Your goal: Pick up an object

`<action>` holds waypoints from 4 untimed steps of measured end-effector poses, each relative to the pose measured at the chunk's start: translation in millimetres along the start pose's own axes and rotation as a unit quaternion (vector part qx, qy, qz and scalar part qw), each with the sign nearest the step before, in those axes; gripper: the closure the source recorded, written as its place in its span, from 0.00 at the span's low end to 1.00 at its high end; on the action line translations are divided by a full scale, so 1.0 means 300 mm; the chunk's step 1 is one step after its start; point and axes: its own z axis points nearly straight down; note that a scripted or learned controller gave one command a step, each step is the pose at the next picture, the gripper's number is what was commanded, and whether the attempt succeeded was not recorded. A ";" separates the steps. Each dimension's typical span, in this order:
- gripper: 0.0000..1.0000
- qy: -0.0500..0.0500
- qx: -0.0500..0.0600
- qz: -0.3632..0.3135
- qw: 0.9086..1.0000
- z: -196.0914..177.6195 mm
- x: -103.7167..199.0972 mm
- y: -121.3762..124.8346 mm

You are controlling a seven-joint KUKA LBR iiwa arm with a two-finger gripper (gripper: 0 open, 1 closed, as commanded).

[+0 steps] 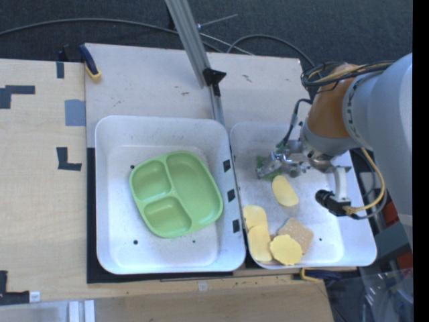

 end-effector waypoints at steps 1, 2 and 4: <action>1.00 0.000 0.000 -0.001 1.000 -0.038 0.002 0.001; 1.00 0.001 -0.002 0.000 1.000 -0.188 0.028 0.003; 1.00 0.000 -0.003 0.001 1.000 -0.487 0.028 -0.023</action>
